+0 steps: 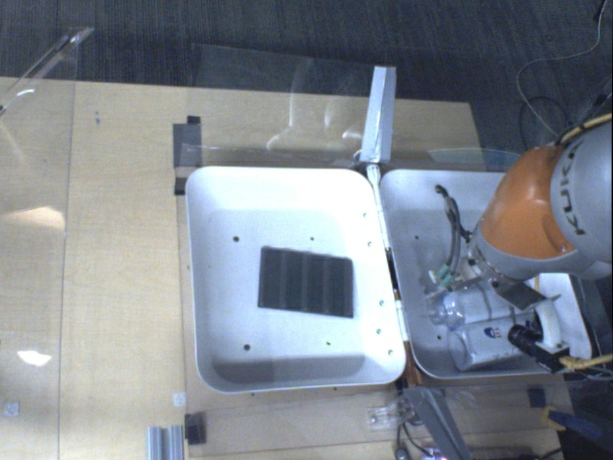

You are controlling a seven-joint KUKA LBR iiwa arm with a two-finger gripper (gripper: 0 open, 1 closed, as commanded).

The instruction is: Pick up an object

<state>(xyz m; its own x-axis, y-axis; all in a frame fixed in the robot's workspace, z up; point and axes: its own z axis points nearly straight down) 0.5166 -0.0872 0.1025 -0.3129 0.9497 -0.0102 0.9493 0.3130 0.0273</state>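
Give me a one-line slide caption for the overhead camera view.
KUKA arm reaches into the right bin; a dark ribbed mat lies in the left bin.

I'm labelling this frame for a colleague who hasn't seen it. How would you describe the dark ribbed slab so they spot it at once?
Find the left bin, the larger-looking of the two white bins. The dark ribbed slab lies flat near its middle. It is a charcoal rectangle with parallel ridges, alone there, while the arm works over the right bin.
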